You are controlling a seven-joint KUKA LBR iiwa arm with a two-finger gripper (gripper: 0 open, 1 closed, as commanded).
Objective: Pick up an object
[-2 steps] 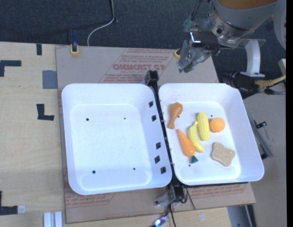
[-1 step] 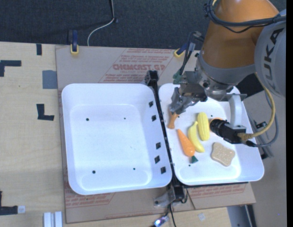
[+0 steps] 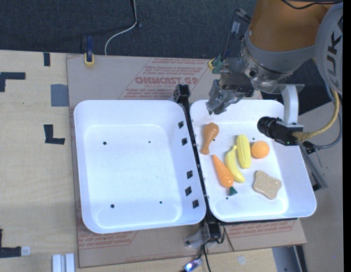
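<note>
My claw (image 3: 216, 105) hangs above the far left corner of the right white plastic bin (image 3: 297, 208); whether it is spread or pressed together, I cannot tell. The nearest thing, a tan toy chicken drumstick (image 3: 209, 135), lies just below it toward the camera, its long axis running almost straight away from me. Red letters on the brown cardboard sheet (image 3: 158, 78) are upside down; I cannot read them surely.

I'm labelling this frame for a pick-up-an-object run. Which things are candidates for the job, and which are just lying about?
Job: gripper; drumstick, carrot, banana, corn cob, orange, bread slice, all in the right bin.

Lying about: left bin, yellow clamp.
</note>
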